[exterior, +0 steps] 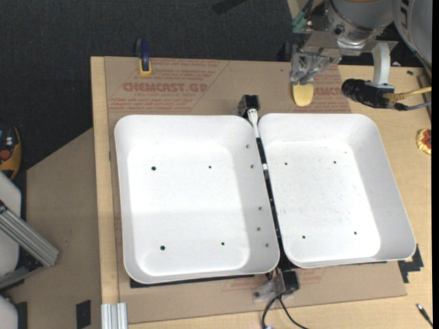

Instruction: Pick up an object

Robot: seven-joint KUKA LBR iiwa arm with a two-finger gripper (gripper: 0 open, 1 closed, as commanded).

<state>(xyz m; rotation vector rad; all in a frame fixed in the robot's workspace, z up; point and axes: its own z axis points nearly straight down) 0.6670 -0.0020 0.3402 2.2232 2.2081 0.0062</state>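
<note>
A small pale yellow object (302, 94), rounded and about the shape of a soft lump, hangs over the far side of the desk, just beyond the far left corner of the right bin (384, 184). Its top edge sits between the two fingers of the end effector (302, 80), which are drawn together and pinching it from above. The grey arm (360, 5) with its orange band comes in from the far right. The object hangs above a brown sheet (206, 81) with red lettering that covers the desk, not above either bin. The right bin and the left bin (130, 184) are shallow, white and lie side by side, touching along their inner edges, each with four small dark dots on its floor. A black clip (248, 104) sits at the far end of the seam between them. A blue and yellow clamp (143, 55) grips the far edge of the sheet, well to the left
</note>
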